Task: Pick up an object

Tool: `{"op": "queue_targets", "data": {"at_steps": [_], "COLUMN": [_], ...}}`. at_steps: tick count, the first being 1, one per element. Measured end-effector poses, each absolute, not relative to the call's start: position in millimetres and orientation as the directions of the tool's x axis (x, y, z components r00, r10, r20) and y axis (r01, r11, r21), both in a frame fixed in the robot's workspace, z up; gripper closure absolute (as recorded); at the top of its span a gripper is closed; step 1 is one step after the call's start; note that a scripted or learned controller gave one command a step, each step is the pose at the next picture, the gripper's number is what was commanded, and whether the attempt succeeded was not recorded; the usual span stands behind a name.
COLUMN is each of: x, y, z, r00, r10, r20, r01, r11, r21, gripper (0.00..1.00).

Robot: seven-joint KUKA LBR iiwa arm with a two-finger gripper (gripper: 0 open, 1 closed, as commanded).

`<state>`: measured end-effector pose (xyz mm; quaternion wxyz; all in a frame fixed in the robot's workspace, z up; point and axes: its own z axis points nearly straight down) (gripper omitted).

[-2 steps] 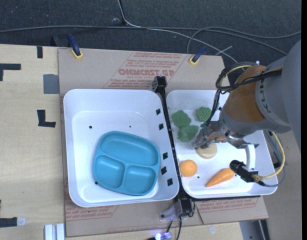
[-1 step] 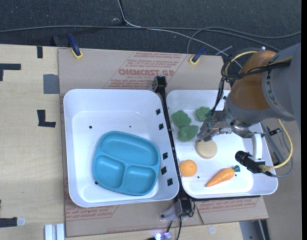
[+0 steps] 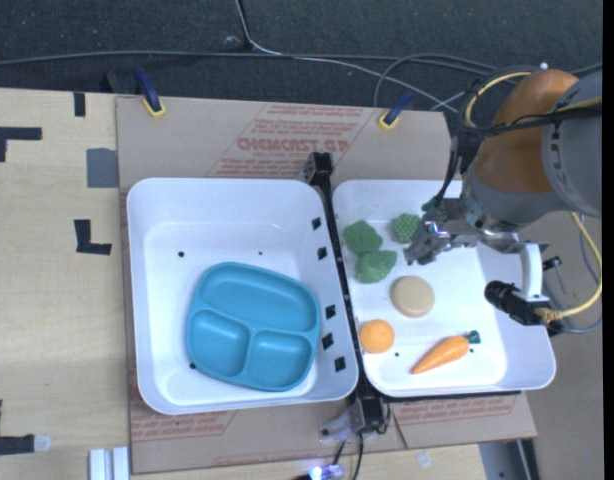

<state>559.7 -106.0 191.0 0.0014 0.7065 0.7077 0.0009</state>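
The right bin (image 3: pixel 532 368) holds a green leafy piece (image 3: pixel 363 236), a second green piece (image 3: pixel 376 265) just below it, a small green broccoli-like piece (image 3: pixel 405 227), a beige round piece (image 3: pixel 413 296), an orange ball (image 3: pixel 376 336) and a toy carrot (image 3: pixel 443 353). My gripper (image 3: pixel 423 242) hangs over the upper middle of the right bin, just right of the small green piece and above the beige round piece. Nothing shows between its fingers.
The left bin (image 3: pixel 157 208) holds a blue divided tray (image 3: pixel 253 326). A black divider (image 3: pixel 332 258) runs between the bins. Cables loop behind the arm at the upper right. A black fitting (image 3: pixel 512 303) juts over the right bin's right side.
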Motion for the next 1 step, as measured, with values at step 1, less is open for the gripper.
{"op": "queue_targets", "data": {"at_steps": [1], "x": [561.5], "y": [-104.9], "z": [254.2], "r00": [-0.002], "r10": [1.0], "r20": [-0.001], "r01": [1.0], "r11": [0.002], "r21": [0.005], "gripper": [1.0]}}
